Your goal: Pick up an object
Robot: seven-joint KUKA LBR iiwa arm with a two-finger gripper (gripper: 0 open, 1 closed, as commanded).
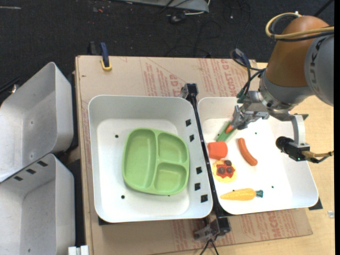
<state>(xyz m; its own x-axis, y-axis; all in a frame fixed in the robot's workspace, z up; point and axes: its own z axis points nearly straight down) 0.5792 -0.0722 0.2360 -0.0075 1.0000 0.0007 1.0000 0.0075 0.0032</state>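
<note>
The right bin [297, 187] holds several toy foods. An orange-red carrot piece [217, 150] lies near the bin's left wall, and a green stalk [225, 134] runs up and to the right from it. A red sausage [247, 151] lies to its right. Below them are a yellow slice with dark red bits [224, 171] and a yellow corn-like piece with a teal end [240, 194]. My gripper [239, 120] hangs low over the upper end of the green stalk, with the grey and orange arm [295, 52] behind it.
The left bin [106, 142] holds a green divided plate [156, 161]. A black divider with clips [201, 147] runs between the two bins. A black fitting with a cable [289, 145] hangs from the arm over the right bin. Two more white bins [32, 121] stand off the bench to the left.
</note>
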